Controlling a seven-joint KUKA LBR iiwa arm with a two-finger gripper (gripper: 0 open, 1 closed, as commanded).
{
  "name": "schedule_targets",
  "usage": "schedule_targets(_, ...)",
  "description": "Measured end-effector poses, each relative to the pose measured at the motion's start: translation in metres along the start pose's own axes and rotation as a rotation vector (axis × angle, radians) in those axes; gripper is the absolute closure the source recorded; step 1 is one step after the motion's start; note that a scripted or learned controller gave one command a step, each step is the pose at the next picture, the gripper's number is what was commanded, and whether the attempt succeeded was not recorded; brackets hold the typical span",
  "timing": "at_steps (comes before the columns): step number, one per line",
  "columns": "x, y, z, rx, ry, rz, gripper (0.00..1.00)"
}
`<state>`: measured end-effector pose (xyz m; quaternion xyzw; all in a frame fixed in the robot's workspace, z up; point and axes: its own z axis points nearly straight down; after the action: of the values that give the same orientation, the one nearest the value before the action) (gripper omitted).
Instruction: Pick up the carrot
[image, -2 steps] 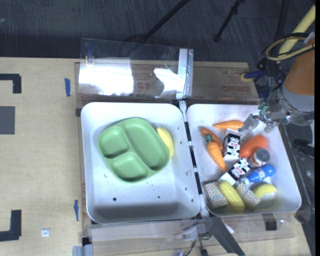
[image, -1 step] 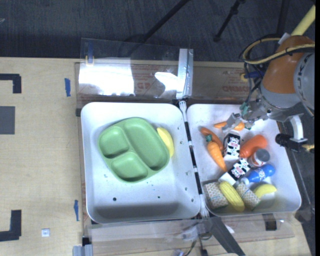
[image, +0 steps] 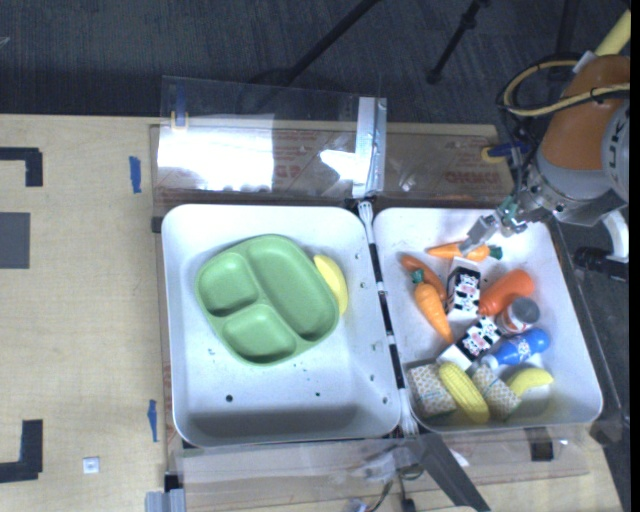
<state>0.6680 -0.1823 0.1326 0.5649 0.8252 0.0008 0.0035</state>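
Over the right bin, the claw hovers just above a small carrot; I cannot tell its spread.

The arm is cut off by the picture's right edge, so most of its body lies outside the view. The end effector is small and blurred. A yellow banana in the left bin is partly covered by the green divided plate. In the right bin, the black-and-white cartons carry print too small to read, and the things in the near corner overlap, hiding each other's outlines. The tabletop is cut off at the left and bottom edges.
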Motion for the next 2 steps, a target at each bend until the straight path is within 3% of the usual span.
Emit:
schedule_targets(1, 0.0284, 0.0099, 0.0437, 0.006, 0.0, 0.063, 0.0)
schedule_targets(2, 0.0298, 0.0103, 0.0355, 0.007, 0.002, 0.061, 1.0)
